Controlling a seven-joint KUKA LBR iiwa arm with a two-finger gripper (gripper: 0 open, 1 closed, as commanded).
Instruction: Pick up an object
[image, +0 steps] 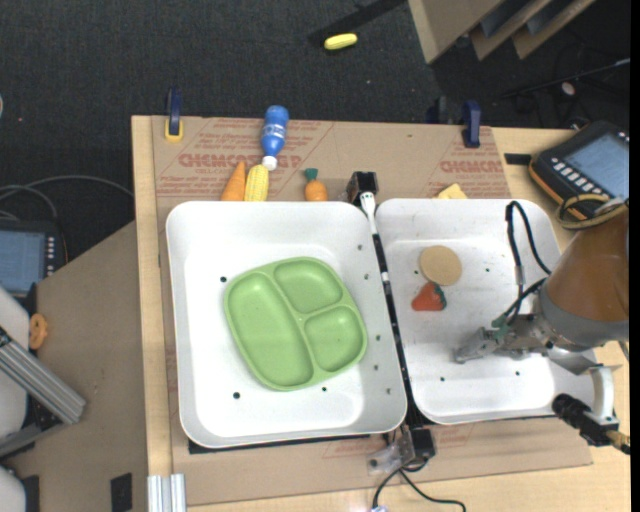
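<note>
Strawberry-like red toy with green top lies in right-hand shallow white bin, touching round tan disc just behind it. Grey two-finger gripper sits low in same bin, nearer the camera and to the right; grasp state cannot be told. Green divided plate occupies left bin.

red "chemcast" print on bench board

We count two white bins on the worktop, one green divided plate, one tan disc, one red strawberry-like toy, one blue-capped bottle, one corn cob, two small carrots and two blue clamps
</note>
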